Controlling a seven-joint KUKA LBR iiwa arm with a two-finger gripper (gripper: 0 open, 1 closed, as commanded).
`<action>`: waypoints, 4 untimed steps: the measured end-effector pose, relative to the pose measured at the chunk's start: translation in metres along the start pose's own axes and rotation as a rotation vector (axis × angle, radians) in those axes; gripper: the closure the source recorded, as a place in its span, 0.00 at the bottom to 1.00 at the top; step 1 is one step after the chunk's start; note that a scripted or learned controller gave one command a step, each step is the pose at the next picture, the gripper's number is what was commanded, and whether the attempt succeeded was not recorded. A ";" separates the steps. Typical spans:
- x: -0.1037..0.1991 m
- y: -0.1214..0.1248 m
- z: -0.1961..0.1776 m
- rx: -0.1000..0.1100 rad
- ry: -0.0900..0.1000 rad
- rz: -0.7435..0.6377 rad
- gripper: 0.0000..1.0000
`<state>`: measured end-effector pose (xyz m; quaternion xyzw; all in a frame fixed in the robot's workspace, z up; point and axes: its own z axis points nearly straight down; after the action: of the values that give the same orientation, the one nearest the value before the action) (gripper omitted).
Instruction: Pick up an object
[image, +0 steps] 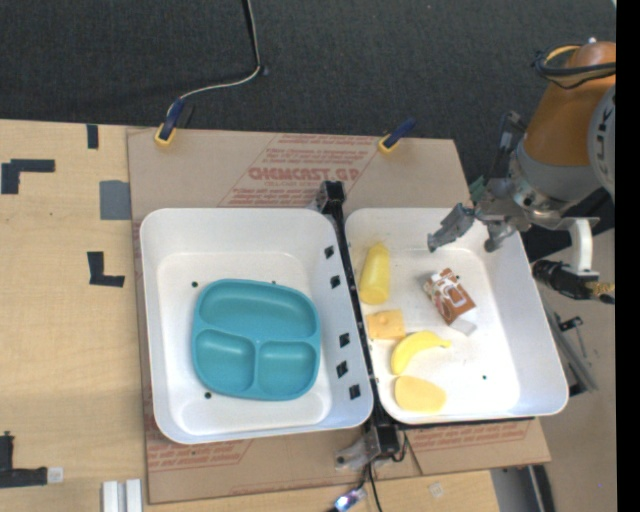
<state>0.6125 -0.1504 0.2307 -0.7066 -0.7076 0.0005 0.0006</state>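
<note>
The end effector (470, 233) hangs open and empty over the right bin's (535, 330) far side. The nearest thing, a brown packet (449, 296), lies just nearer the camera, long axis slanting down-right.

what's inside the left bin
Only a teal divided plate lies inside the left bin, its three compartments bare. Whatever bin floor sits beneath the plate is covered and cannot be seen.

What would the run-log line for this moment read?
gripper: open, above right bin, holding nothing | nearest: brown packet | left bin: teal divided plate
</note>
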 end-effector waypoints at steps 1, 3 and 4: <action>-0.060 -0.006 0.046 0.003 -0.002 0.004 0.00; -0.047 -0.001 0.135 -0.005 -0.002 -0.002 1.00; 0.005 0.059 0.147 -0.005 0.001 -0.005 1.00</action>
<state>0.6710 -0.1458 0.0838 -0.7047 -0.7095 -0.0013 -0.0008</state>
